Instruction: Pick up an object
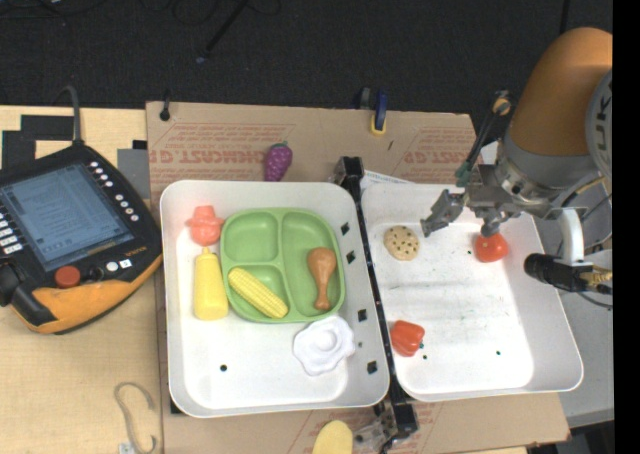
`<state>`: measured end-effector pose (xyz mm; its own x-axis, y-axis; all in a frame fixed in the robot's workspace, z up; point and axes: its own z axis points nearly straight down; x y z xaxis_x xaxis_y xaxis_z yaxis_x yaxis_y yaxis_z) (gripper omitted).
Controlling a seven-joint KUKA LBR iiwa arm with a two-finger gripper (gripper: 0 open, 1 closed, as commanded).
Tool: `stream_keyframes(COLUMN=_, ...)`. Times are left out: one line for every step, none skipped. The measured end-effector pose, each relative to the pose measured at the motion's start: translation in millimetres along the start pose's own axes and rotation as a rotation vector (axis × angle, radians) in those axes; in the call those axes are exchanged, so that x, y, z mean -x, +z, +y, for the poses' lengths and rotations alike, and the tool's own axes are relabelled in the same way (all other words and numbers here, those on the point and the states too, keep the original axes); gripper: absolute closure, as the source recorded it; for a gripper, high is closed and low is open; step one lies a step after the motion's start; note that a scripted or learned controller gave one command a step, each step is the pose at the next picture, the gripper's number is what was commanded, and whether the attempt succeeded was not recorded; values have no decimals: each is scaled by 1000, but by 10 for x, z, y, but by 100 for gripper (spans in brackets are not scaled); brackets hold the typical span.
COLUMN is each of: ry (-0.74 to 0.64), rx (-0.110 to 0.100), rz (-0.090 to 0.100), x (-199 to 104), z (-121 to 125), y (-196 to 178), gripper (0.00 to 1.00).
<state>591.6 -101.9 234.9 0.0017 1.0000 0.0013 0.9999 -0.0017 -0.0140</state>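
The gripper hangs over the far part of the right bin, its two fingers spread apart: one dark finger juts out toward the bin's left wall, the other comes down by a tomato. Nothing sits between them, so it holds nothing.

Candidates in this bin: the tomato near the far right corner, right at one fingertip, whether touching or just beside it I cannot tell; a cookie near the far left corner, just past the other finger; a red pepper near the left wall, toward the near edge, well apart from the gripper.

The left bin carries a green tray with a drumstick and a corn cob in it, a mustard bottle and a pink item along its left side, and a fried egg toward the near right corner.

As I judge it, the step in hand is the approach: open, low over the bin, not yet centred on anything. The tomato looks the likeliest target. The next move calls for a small shift toward the right wall so that the tomato lies between both fingers, then a descent and a close. Round and smooth, it could roll off if a finger pushes it from one side
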Motion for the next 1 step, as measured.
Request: stream_keyframes(ry=-2, rx=13, rz=-2, x=1, z=23, y=-69, gripper=0)
